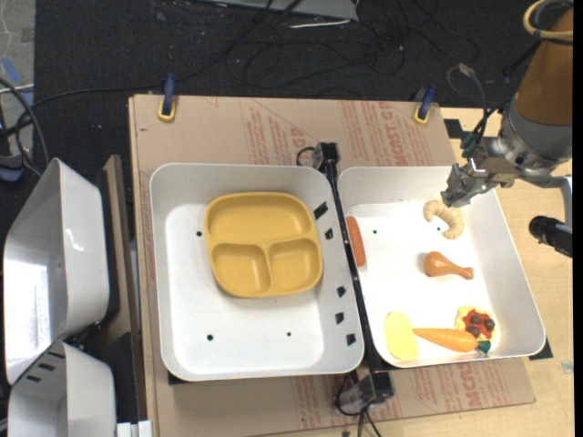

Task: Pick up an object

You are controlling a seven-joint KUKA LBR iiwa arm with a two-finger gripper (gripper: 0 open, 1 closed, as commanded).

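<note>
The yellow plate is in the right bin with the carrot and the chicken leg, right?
Not quite. The camera view shows the yellow plate alone in the left bin. The carrot and the chicken leg are in the right bin, as you said.

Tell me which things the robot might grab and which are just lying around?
For the job:
gripper
croissant
chicken drumstick
carrot
sausage
yellow slice
pizza piece
right bin

Just lying about:
yellow divided plate
left bin
yellow clamps
cables
</note>
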